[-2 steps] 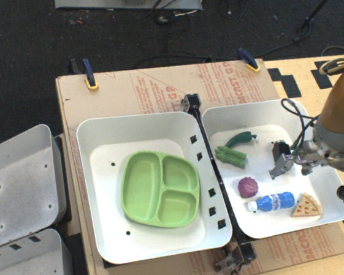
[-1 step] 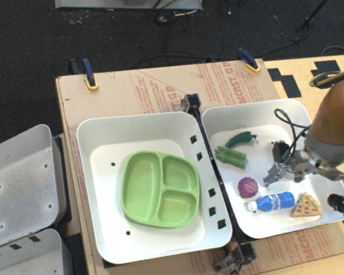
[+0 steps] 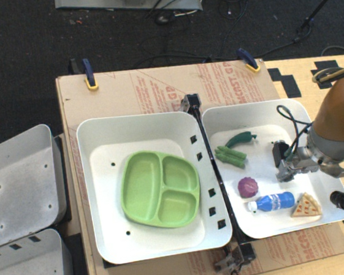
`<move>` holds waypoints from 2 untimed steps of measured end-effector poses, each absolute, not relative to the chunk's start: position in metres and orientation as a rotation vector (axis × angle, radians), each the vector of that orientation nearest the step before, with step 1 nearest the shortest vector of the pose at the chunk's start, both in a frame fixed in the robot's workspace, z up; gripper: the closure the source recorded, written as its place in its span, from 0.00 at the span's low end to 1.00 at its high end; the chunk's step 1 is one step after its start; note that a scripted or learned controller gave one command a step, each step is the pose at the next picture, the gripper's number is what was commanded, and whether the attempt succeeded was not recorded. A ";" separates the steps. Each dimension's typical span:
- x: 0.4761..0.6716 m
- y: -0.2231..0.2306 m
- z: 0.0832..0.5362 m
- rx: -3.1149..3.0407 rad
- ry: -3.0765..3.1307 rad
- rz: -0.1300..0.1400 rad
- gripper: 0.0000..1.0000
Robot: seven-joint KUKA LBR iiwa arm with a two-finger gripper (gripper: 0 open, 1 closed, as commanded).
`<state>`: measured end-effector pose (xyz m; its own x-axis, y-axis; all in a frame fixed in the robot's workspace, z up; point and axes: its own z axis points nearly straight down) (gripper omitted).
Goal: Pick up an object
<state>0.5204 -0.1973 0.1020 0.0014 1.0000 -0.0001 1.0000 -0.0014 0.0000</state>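
Front clamp (image 3: 235, 257): small dark metal clip at the near edge of the table, where the two bins meet.
White panels (image 3: 16, 182): two flat, pale, speckled sheets with rounded corners, off the table at far left.
Table (image 3: 135, 88): tan board with faded red print, held at the back by two blue-and-yellow clamps (image 3: 89, 74).
Left bin (image 3: 97, 127): shallow, glossy white, with rounded corners.
Green plate (image 3: 160, 189): smooth lime plastic, rounded square, moulded into three compartments, lying flat in the middle of the left bin.
Right bin (image 3: 256, 115): same white shape, touching the left bin along a dark seam.
Bean pods (image 3: 231, 155): short light-green ridged sticks bunched together, at upper left of the right bin.
Pepper (image 3: 241, 138): dark green, curved and tapered, just behind the pods.
Purple ball (image 3: 247, 187): round and matt, near the bin's middle.
Blue bottle (image 3: 277, 201): small, lying on its side with its white cap to the left, just in front of the ball.
End effector (image 3: 285, 170): grey metal, low over the right bin's floor, right of the ball and behind the bottle; released or clenched cannot be told.
Pizza slice (image 3: 306, 206): tan triangular wedge with red spots, just right of the bottle.
Arm (image 3: 337, 127): rounded grey with an orange band, at the right edge.
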 end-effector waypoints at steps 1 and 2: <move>0.521 -0.195 0.165 2.216 2.221 0.003 1.00; 0.522 -0.195 0.218 2.214 2.221 0.004 1.00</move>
